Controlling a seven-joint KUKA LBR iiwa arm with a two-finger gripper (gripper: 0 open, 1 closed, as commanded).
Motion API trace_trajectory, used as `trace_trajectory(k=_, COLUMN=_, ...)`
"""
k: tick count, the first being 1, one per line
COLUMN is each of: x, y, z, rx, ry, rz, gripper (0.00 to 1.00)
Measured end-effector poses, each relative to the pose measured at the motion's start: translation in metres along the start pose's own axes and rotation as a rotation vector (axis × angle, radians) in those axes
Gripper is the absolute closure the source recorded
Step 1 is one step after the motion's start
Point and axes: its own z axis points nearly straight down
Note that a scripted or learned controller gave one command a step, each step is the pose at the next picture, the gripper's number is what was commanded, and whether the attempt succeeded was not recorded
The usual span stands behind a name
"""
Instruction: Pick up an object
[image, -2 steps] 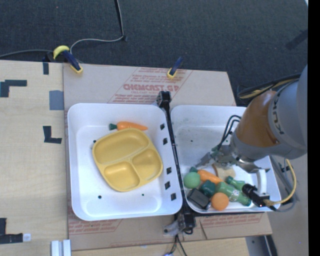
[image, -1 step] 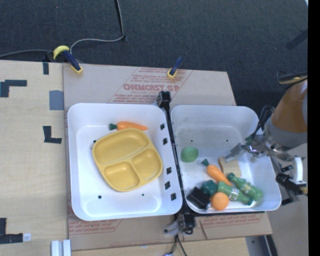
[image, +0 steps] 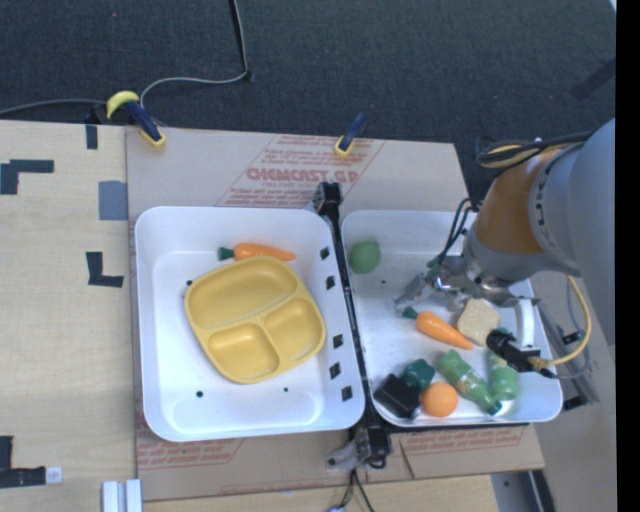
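My gripper (image: 424, 293) hangs low over the right bin (image: 390, 330), reaching in from the right, open with nothing between its fingers. An orange toy carrot (image: 443, 330) lies just below and right of the fingertips, apart from them. A tan bread slice (image: 478, 320) sits beside the carrot, partly under the wrist. A green ball (image: 365, 255) rests near the bin's back left corner. Along the front of the bin lie an orange fruit (image: 438, 400), a green bottle (image: 467, 377), a teal piece (image: 419, 373) and a black block (image: 397, 398).
The left bin (image: 160, 300) holds a yellow divided plate (image: 255, 318) and a second carrot (image: 262, 252) behind it. A black divider (image: 340, 300) separates the bins. Cables (image: 570, 340) hang at the arm's right side. Clamps sit on the cardboard's back edge.
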Motion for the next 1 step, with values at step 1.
trace_trajectory(k=1, x=0.023, y=-0.0291, z=0.0, rx=0.002, ry=-0.001, rz=0.002, gripper=0.0)
